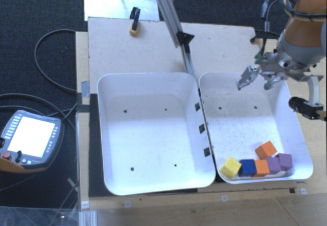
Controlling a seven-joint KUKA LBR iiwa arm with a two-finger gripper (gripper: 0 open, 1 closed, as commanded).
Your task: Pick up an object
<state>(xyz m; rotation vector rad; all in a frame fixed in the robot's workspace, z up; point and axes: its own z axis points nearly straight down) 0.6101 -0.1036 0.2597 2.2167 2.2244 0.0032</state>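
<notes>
Camera view showed the blocks huddled in the right bin's (301, 138) near corner: yellow (230, 167), blue (248, 167), two orange (266, 149), two purple (284, 160). Farther back, the end effector (259, 80) hung over the bin's far rim, fingers apart, holding nothing. The cluster lay toward the viewer from it, slightly left to directly below.

One fixed camera looks down at a slant — from above the bench — on two shallow white plastic bins (153, 84).
</notes>
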